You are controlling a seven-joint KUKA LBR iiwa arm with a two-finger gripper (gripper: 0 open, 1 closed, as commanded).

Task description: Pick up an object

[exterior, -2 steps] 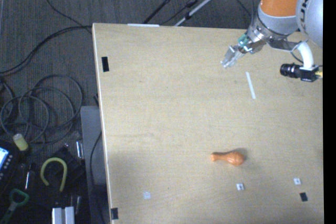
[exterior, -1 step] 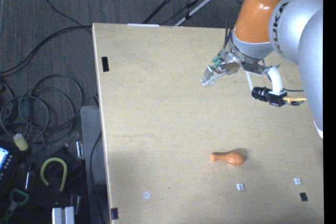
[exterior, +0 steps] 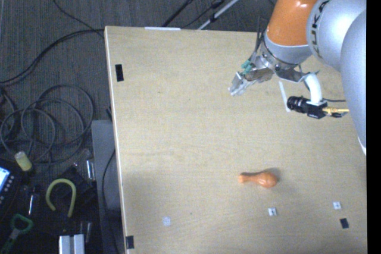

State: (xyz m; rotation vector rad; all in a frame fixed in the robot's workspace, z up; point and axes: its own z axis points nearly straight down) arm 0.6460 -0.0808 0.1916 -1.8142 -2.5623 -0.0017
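Observation:
A small orange pear-shaped object (exterior: 260,178) lies on its side on the tan bench top (exterior: 178,128), toward the lower right. The gripper (exterior: 238,85) hangs well above and beyond it, near the upper right, at the end of the grey arm with the orange band (exterior: 294,9). Its pale fingers point down and to the left, with nothing visible between them. The gripper and the orange object are far apart.
A black cable connector (exterior: 306,106) hangs beside the wrist. Small black and white markers (exterior: 272,211) dot the bench. Off the bench's left edge, the floor holds coiled cables (exterior: 47,122), a green hook (exterior: 59,193) and tools.

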